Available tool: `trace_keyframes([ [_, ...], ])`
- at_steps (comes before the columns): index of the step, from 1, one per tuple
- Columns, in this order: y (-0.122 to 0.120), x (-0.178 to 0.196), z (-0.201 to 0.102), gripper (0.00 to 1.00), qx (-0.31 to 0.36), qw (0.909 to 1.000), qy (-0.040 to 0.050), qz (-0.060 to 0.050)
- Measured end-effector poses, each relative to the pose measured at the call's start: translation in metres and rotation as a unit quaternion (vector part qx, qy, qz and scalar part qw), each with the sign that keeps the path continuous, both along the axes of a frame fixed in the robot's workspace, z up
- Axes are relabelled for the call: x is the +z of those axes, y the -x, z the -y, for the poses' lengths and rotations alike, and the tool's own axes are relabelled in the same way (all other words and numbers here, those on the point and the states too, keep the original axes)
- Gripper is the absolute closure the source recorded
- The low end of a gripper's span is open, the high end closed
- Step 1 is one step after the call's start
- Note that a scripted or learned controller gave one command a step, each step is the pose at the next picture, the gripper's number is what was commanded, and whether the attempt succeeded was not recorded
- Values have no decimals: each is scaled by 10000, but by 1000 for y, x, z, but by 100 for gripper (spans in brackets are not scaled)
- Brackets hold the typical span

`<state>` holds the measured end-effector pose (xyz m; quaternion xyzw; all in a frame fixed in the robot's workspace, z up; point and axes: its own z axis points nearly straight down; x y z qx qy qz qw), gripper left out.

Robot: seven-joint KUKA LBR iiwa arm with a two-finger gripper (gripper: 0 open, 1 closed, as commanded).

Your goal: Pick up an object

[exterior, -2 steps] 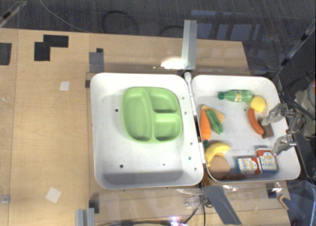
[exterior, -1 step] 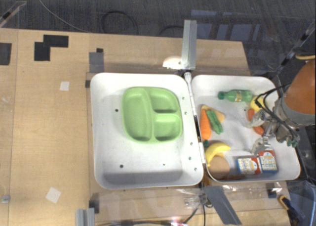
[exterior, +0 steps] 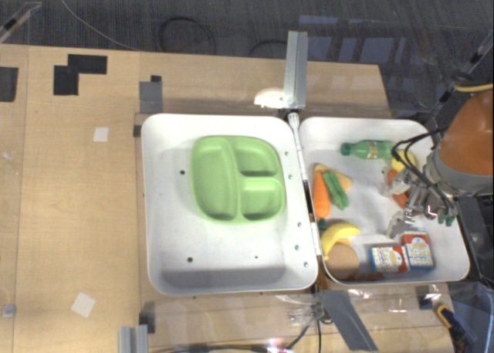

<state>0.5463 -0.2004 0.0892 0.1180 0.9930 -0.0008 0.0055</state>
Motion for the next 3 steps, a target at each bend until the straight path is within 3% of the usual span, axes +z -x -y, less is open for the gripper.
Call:
trace_keyframes([
  [1,-5,15,-1,100,41,10000,26,78],
  [2,-5,15,-1,0,41,10000,23,73],
  [3,-32,0,-7,0,121,9999,5,7],
])
